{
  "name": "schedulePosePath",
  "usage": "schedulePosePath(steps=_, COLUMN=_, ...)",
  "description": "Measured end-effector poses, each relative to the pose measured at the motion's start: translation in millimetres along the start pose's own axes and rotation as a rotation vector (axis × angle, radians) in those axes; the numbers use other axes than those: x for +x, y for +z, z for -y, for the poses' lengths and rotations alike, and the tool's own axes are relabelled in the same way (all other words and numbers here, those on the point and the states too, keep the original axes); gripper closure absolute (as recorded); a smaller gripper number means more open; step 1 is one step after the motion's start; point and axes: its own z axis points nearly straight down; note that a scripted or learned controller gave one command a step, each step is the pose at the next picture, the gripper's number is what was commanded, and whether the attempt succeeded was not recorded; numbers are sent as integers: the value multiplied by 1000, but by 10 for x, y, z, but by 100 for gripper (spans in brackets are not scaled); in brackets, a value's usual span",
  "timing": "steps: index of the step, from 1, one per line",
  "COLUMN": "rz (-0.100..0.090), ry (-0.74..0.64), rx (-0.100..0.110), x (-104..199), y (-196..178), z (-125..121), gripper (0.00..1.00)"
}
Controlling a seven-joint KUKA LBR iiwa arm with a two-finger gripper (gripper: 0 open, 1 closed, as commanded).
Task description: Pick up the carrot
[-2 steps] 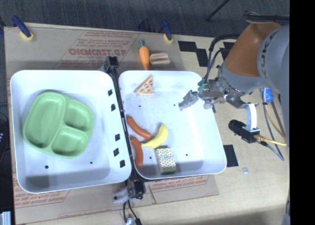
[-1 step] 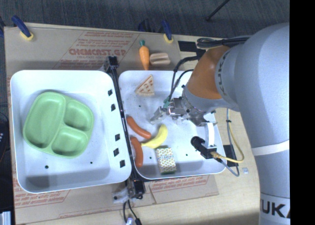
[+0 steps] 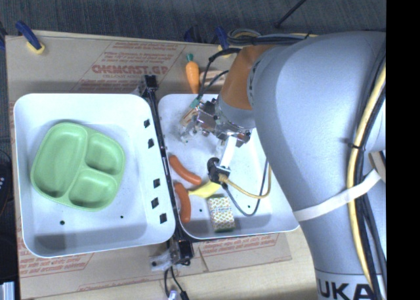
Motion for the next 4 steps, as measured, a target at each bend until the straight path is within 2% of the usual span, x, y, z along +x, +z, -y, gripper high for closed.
schedulePosePath(steps=1, rz=0, ry=271, rx=-1, x=-370, y=-1676, z=-167, gripper=0)
schedulePosePath(steps=2, rz=1, ry=649, rx=4, x=-698, y=-300, z=-70, gripper=0)
schedulePosePath(steps=3, rz=-1, ry=573, rx=1, x=132, y=-693, z=-176, gripper=0)
schedulePosePath(steps=4, rz=3, ry=767, rx=5, x=154, y=7, z=-293, gripper=0)
